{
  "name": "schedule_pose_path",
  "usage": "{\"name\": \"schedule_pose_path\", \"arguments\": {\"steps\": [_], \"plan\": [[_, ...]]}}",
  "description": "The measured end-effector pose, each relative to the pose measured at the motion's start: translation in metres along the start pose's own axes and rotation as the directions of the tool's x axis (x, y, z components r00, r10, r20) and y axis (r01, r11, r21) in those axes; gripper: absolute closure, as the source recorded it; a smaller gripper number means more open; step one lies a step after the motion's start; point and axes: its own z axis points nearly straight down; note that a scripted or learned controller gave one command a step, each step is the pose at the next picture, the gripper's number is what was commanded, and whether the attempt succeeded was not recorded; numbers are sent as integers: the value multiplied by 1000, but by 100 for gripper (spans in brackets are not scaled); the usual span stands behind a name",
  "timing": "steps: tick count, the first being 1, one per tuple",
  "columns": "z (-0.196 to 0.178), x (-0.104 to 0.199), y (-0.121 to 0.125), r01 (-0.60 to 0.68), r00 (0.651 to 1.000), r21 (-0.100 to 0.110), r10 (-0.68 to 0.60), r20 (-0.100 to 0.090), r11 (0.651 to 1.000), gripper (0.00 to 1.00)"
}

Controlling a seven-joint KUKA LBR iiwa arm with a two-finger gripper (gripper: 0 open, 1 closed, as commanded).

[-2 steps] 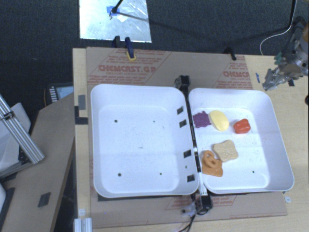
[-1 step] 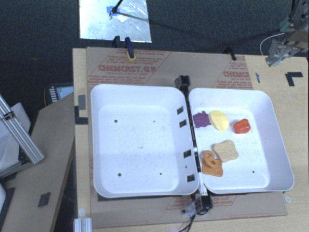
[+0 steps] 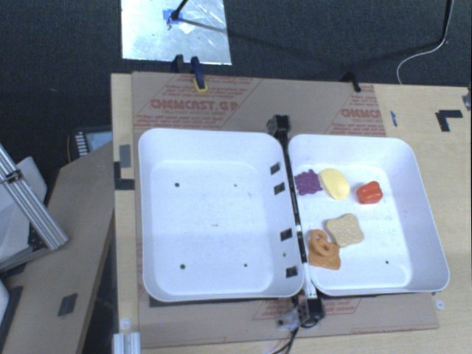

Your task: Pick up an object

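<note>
- Camera view: we find the pick candidates in the right bin [image 3: 424, 220], all near the divider [image 3: 291, 205] between the bins; gripper state we cannot tell.
- Purple piece [image 3: 308, 182] touches the yellow piece [image 3: 335, 184]; the bread slice [image 3: 344, 230] touches the orange pretzel [image 3: 323, 249]. We judge a grasp there may nudge the neighbour or catch two.
- Red piece [image 3: 369, 192] sits apart from them, farther from the divider, likely the safest pick.
- Left bin [image 3: 158, 220] lies across the divider; nothing blocks access from above.
</note>
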Motion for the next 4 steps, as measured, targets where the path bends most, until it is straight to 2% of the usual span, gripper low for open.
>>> {"name": "schedule_pose_path", "arguments": {"steps": [1, 2, 3, 4], "plan": [[39, -21, -80, 0, 1000, 12, 0, -4, 1000, 100], [221, 11, -91, 6, 1000, 24, -6, -10, 1000, 100], [104, 43, -86, 12, 1000, -4, -12, -2, 1000, 100], [-63, 42, -70, 10, 1000, -12, -10, 1, 1000, 100]]}}
